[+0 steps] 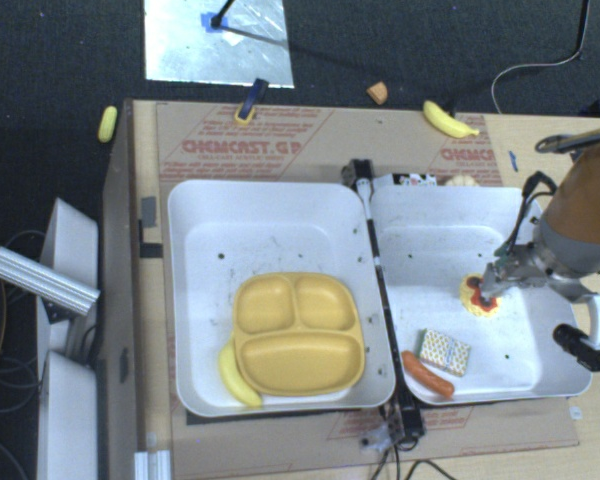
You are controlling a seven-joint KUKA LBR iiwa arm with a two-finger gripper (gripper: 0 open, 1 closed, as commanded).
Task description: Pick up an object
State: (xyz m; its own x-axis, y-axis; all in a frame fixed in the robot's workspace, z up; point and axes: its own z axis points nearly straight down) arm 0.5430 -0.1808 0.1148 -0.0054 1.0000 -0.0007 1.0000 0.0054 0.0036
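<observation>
The gripper [487, 295] is down in the right bin [430, 230], right on top of a small yellow and red toy [474, 300]. The toy peeks out at about 8 o'clock from the gripper tip and touches it. I cannot tell how the jaws stand or if they grab the toy. At about 7 o'clock from the toy lie a patterned little box [445, 351] and an orange hot dog [427, 374]. The left bin [270, 216] has a yellow tray [298, 332] with a banana [238, 378] at its 8 o'clock edge.
</observation>
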